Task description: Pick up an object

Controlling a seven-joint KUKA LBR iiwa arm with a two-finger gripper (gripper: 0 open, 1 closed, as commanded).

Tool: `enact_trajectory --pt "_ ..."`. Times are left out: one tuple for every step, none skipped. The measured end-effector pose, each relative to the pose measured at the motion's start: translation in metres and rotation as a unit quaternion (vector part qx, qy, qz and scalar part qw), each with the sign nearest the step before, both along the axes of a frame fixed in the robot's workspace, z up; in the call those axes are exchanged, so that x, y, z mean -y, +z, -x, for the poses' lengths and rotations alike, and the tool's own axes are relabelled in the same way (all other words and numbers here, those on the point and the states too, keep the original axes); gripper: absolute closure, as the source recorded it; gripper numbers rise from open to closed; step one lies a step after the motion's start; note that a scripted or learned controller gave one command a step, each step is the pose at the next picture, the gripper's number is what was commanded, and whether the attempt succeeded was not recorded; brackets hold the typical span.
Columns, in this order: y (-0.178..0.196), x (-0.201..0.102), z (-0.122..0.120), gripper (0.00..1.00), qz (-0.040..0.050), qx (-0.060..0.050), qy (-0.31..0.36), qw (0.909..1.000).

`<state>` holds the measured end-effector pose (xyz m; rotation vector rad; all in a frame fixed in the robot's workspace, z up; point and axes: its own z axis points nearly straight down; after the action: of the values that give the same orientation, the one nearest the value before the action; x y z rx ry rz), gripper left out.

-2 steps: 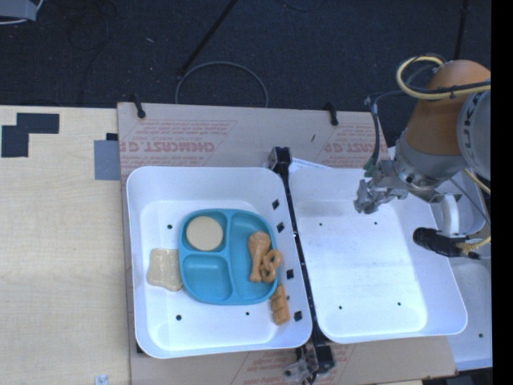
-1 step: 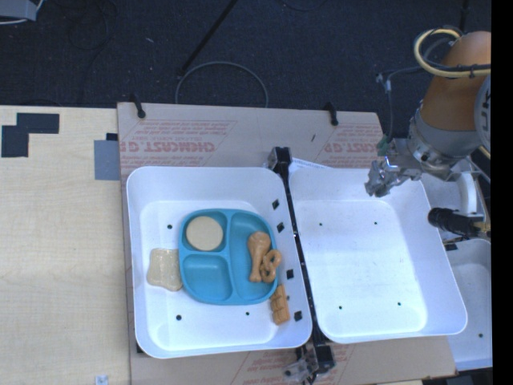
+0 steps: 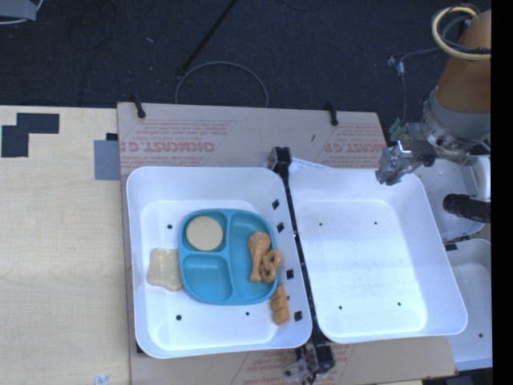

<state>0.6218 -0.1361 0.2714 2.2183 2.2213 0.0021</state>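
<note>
Two white bins sat side by side on the bench. The left bin (image 3: 152, 207) held a blue tray (image 3: 220, 283) with three parts. A round tan cookie (image 3: 203, 233) lay in the tray's top left part. A twisty brown pretzel (image 3: 263, 257) lay in the long part on the tray's right side. The big bottom part of the tray had nothing in it.

A pale piece of toast (image 3: 164, 269) lay flat on the bin floor, touching the tray's left edge. A small brown stick (image 3: 279, 304) lay on the bin floor just beside the tray's lower right corner, close to the wall between the bins.

The right bin (image 3: 377, 263) was white and bare, with a few small dark dots on its floor.

The arm (image 3: 465, 79) came in from the right, grey with an orange band. Its gripper (image 3: 390, 167) hung over the top right corner of the right bin, near the rim. It was well apart from the tray and all the food things in the left bin. Nothing could be seen in the gripper. It was too small and blurry to say more about it.

A cardboard sheet (image 3: 240, 139) lay under both bins.
</note>
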Motion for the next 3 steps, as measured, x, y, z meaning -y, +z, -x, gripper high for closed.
enact_trajectory --pt "-0.003 -0.046 0.022 1.00 -0.0014 -0.003 0.001 1.0000" --pt "-0.004 -0.096 0.029 1.00 -0.0012 -0.003 0.001 1.0000" --pt "-0.008 -0.146 0.048 1.00 -0.0013 -0.004 0.001 1.0000"
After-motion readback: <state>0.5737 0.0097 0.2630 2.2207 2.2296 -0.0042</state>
